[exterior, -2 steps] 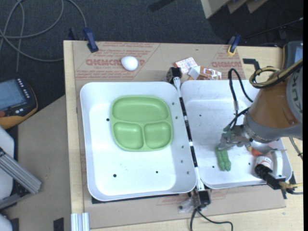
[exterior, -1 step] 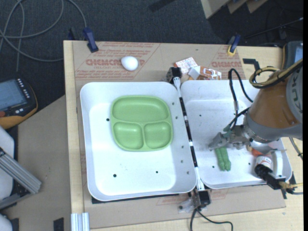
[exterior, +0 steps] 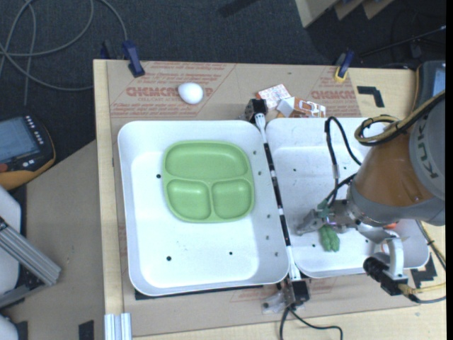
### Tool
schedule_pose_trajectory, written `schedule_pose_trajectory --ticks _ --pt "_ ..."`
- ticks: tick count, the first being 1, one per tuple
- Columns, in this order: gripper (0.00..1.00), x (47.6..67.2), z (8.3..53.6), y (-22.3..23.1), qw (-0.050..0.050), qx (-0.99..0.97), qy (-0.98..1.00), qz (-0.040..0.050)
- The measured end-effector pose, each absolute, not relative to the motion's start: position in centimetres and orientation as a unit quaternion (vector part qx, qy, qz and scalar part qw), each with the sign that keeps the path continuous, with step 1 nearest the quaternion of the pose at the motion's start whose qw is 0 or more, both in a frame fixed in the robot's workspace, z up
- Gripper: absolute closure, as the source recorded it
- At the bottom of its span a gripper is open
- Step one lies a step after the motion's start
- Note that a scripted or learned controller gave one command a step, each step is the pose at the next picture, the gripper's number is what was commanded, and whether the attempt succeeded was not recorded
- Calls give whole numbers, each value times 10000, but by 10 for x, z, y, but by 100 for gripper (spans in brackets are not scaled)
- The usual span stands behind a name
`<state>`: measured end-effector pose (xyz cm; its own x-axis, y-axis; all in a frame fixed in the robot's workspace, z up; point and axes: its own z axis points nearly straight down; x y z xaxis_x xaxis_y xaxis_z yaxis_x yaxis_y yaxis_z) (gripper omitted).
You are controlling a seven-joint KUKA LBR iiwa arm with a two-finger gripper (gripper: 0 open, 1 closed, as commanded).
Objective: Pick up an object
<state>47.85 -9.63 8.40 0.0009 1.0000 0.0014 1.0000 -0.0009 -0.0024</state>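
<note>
A small green object [exterior: 330, 240] lies in the right white bin [exterior: 304, 161], near its front edge. My gripper [exterior: 313, 222] is low in that bin, just left of and above the green object, and seems to touch or overlap its top. The grey arm with its orange band [exterior: 386, 172] reaches in from the right and hides the bin's right part. I cannot tell whether the green object is between the gripper's jaws.
A green divided plate [exterior: 209, 180] rests in the left bin [exterior: 141, 253]. On the bench behind the bins lie a white egg-shaped object [exterior: 190, 92] and some small packets [exterior: 287, 104]. Black cables [exterior: 338, 147] cross the right bin.
</note>
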Motion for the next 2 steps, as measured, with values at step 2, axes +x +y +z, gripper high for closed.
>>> schedule_pose_trajectory --ticks 2 --pt "100 501 185 -23 1 -7066 -7076 -3"
